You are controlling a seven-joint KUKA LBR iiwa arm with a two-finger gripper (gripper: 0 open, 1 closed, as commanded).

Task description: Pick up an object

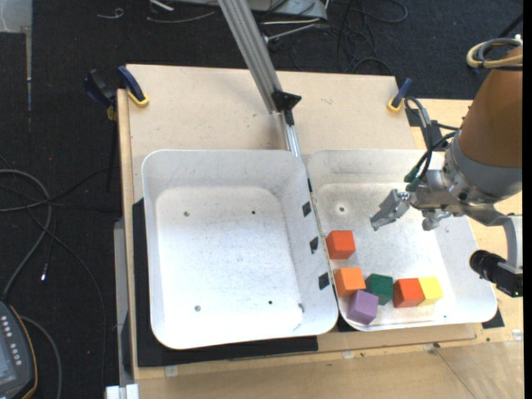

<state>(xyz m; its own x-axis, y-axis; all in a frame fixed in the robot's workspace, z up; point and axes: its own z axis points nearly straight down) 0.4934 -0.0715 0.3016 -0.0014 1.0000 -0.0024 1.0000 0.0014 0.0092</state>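
Six blocks (378,288) lie below-left of the gripper (389,212).

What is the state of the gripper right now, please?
Gripper: above the right bin, nothing visible between its fingers; open or shut cannot be told.

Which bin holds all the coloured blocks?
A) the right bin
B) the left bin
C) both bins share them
A: the orange block, purple block, green block and yellow block all lie in the right bin, under the gripper.
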